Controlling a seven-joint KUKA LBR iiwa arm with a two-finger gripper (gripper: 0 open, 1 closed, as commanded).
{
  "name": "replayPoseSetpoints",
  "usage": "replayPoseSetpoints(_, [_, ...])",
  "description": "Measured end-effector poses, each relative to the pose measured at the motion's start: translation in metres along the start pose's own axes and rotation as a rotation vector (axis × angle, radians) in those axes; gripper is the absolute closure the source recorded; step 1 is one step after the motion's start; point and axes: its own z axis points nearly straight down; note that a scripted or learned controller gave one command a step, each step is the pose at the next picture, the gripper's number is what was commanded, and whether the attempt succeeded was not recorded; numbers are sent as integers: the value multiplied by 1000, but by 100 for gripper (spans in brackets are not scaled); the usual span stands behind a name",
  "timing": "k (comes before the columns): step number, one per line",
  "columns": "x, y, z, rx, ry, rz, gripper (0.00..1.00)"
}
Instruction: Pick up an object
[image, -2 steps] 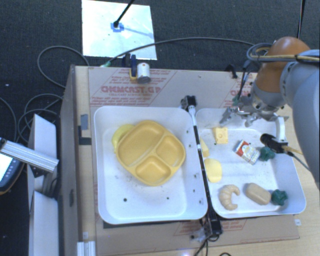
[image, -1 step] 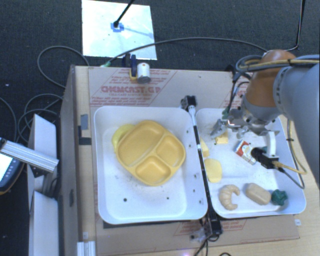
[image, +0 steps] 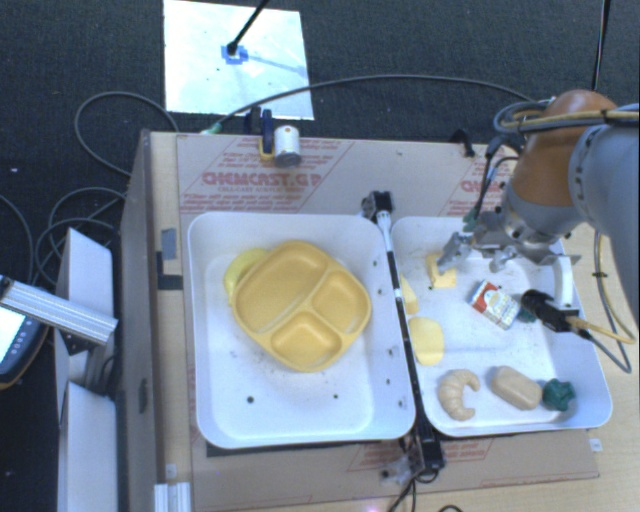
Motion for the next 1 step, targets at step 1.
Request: replayPoseSetpoints(1, [21, 23, 55, 3, 2, -3, 0])
